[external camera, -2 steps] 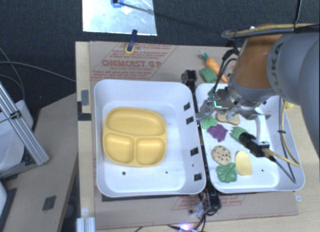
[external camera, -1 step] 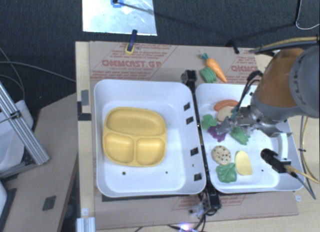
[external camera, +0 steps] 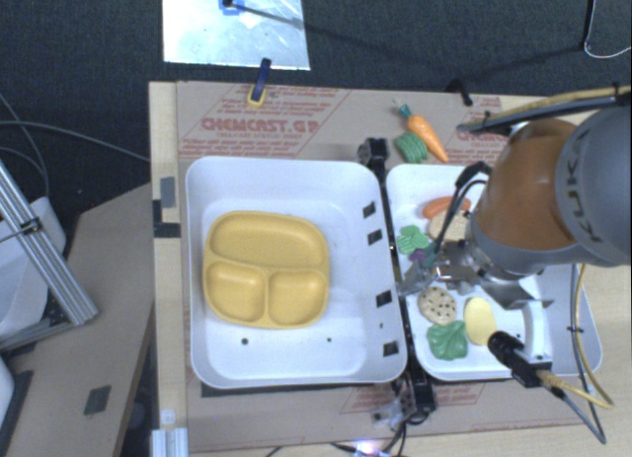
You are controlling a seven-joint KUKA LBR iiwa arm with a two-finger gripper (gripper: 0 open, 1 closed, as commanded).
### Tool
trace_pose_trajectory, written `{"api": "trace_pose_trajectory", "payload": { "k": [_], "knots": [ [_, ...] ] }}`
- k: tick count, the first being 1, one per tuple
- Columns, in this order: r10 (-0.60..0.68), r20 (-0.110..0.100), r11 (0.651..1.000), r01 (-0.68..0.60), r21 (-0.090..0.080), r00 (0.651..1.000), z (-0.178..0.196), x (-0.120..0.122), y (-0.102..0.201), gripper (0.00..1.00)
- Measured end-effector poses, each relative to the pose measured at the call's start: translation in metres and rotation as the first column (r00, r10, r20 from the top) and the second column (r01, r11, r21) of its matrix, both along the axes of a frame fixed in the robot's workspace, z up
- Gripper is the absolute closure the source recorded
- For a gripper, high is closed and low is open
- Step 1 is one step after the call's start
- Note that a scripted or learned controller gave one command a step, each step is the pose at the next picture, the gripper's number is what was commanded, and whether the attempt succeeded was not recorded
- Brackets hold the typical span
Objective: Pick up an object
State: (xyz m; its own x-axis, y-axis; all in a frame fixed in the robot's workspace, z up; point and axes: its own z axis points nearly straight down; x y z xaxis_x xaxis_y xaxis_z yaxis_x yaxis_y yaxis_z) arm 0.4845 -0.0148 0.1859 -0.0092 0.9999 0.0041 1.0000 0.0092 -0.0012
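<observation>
Looming over the right-hand shallow white bin (external camera: pixel 415 185), the grey arm with its orange band (external camera: pixel 538 198) takes up much of that side of the view and hides a good part of the bin's floor. At the end of the arm the two-finger gripper (external camera: pixel 432 266) reaches down to the left side of this bin, close to the divider between the two bins; whether its jaws are apart or together cannot be told, since the metal parts blur together there and nothing can be seen clamped between them. Several small toy foods lie around it: a round tan cookie with dark chips (external camera: pixel 436 303) just below the gripper, a pale yellow lemon-shaped piece (external camera: pixel 479 319) beside the cookie to the right, a green leafy piece (external camera: pixel 447 340) near the bin's front edge, another green leafy piece (external camera: pixel 412 241) just left of the gripper, and an orange-red piece (external camera: pixel 437 207) farther back, partly hidden by a black cable. The left-hand shallow white bin (external camera: pixel 227 174) holds a yellow plastic plate with three compartments (external camera: pixel 266 267), lying flat near its middle. Behind the bins, on the brown cardboard sheet (external camera: pixel 326 114), a toy carrot with a green top (external camera: pixel 423 133) rests well apart from the rest.
</observation>
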Motion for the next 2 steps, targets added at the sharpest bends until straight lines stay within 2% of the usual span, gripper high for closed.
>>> {"api": "trace_pose_trajectory", "payload": {
  "k": [1,2],
  "knots": [
    [-0.004,0.005,1.000,0.004,-0.003,1.000,0.009,0.003,-0.004,1.00],
    [0.002,0.013,1.000,-0.002,-0.001,1.000,0.107,0.004,0.052,1.00]
  ]
}}
